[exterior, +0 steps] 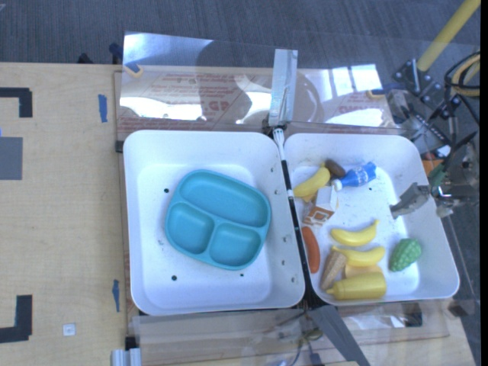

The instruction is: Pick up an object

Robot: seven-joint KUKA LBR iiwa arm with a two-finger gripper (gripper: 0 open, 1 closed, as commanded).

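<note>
The right white bin (435,277) holds several toy foods. A yellow banana (355,235) lies in the middle, above a second yellow piece (364,255) and a yellow bottle (358,286). A green knobbly piece (406,254) sits at the right. A blue bottle (357,176), a brown piece (334,168) and a yellow piece (313,183) lie at the back. An orange sausage (311,248), a cone (332,269) and a small white-and-orange carton (322,208) lie along the left wall. My gripper (414,198) hangs at the bin's right rim, above the green piece, with nothing seen in it.
The left white bin (145,204) bears a blue divided plate (217,219). A clear plastic wall (229,90) stands behind both bins. Cables and a yellow pole (450,29) crowd the far right. Wooden bench (53,204) lies to the left.
</note>
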